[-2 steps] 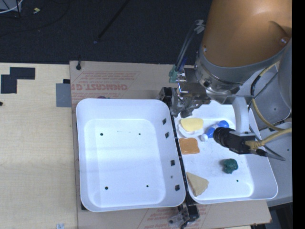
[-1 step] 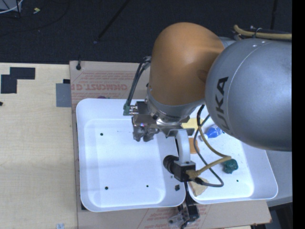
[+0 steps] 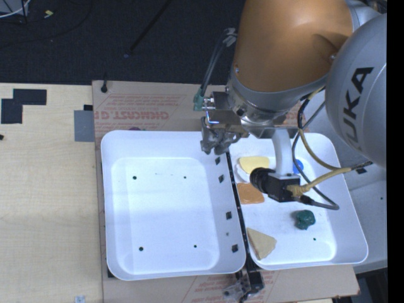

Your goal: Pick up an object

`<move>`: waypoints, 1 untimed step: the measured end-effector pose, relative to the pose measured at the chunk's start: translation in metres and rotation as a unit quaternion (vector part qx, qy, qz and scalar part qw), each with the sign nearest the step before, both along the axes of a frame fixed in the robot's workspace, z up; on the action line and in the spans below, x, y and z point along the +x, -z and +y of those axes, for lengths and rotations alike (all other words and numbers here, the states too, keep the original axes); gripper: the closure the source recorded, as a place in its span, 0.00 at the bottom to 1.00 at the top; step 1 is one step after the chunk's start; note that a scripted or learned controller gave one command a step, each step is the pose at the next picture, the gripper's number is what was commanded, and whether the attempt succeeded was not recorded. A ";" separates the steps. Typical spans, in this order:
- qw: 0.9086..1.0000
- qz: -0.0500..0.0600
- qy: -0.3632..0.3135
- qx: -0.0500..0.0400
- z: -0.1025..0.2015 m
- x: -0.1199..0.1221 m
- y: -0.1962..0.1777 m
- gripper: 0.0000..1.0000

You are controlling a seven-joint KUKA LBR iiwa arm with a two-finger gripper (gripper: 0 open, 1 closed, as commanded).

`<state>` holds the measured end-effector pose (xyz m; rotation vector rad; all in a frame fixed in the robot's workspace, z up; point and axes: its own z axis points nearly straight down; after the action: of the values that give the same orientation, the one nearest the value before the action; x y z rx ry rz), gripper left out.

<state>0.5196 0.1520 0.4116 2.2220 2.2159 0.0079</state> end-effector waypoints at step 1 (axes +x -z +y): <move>1.000 0.009 -0.003 -0.002 0.038 0.000 0.086 1.00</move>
<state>0.5200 0.1901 0.3257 2.2224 2.2283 -0.0156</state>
